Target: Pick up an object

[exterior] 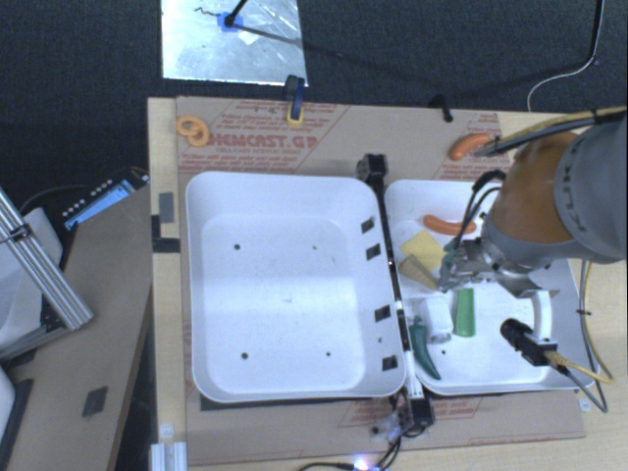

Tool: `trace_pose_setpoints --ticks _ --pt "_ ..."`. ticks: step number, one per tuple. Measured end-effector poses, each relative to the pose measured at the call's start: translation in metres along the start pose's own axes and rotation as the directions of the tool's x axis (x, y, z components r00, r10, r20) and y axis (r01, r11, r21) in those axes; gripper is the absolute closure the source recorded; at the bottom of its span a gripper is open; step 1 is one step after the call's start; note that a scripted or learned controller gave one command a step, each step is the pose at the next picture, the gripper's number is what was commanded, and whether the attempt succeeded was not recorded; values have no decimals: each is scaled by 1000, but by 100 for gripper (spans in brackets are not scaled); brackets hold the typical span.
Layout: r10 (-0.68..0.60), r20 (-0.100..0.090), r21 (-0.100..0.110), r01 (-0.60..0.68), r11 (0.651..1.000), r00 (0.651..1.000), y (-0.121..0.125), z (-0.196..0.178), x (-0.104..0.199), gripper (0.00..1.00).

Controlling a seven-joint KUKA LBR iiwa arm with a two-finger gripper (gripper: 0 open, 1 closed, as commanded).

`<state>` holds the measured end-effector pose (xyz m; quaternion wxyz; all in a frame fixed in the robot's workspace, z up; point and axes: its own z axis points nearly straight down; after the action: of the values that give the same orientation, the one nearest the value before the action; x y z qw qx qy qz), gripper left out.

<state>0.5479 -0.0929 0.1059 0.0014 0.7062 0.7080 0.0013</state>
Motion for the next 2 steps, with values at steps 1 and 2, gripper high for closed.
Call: trace_pose_setpoints --ticks 1,2 --pt "-4 2 -18 4 1000 1000 -19 -303 18 100" --pt "-9 -2 -14 9 1000 1000 -32 -421 85 100"
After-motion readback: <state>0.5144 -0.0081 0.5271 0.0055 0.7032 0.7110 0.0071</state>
